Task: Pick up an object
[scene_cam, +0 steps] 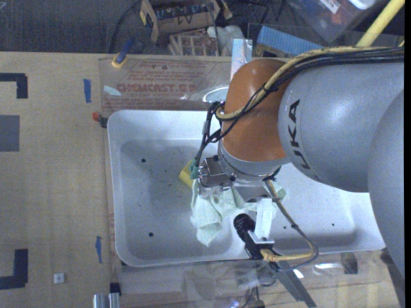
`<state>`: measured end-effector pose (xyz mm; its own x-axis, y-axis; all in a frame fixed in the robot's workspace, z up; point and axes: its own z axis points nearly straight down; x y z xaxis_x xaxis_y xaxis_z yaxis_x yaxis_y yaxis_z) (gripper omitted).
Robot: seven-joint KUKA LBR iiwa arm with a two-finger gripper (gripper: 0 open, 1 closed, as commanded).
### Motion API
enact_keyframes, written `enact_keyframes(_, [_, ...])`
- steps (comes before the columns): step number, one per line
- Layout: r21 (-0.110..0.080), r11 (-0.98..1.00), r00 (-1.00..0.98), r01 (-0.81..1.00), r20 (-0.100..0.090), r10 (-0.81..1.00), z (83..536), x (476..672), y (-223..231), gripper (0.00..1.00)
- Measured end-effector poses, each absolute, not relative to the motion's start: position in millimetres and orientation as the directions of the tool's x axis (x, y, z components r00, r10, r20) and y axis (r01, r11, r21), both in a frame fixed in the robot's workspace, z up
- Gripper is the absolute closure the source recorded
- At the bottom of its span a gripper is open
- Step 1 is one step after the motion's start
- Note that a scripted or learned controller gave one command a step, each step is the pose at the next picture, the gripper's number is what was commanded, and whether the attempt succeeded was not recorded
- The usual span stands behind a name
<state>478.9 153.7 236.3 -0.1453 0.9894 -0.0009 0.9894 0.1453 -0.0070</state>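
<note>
**Arm down over the cloth in the bin**

At the left edge of the tabletop [51, 172] we saw bare wood with blue tape marks [87, 90] and black corner marks, set well apart from the work. Next came the white bin [135, 191], its left half bare. Toward the bin's middle a small yellow object [188, 171] lay touching a crumpled pale green cloth [209, 213]. Directly above them the arm's wrist and orange band [253, 117] were lowered into the bin, so we judged the program was trying for something in this cluster. The tool [215, 183] was hidden under the wrist body, and we could not tell whether it was wide, narrow or gripping anything. A cable [289, 252] looped off the wrist toward the bin's near edge.
</note>
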Motion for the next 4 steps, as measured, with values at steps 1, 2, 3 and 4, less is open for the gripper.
enact_keyframes(1, [-0.005, -0.06, 0.06, 0.998, -0.003, 0.998, 223, 479.0, 176, 1.0])
enact_keyframes(2, [-0.004, -0.302, 0.302, 0.953, -0.004, 0.953, 191, 481.5, 219, 1.0])
enact_keyframes(3, [-0.002, -0.509, 0.509, 0.861, -0.005, 0.861, 220, 479.0, 171, 1.0])
enact_keyframes(4, [0.001, -0.726, 0.726, 0.688, 0.003, 0.688, 94, 481.5, 223, 1.0])
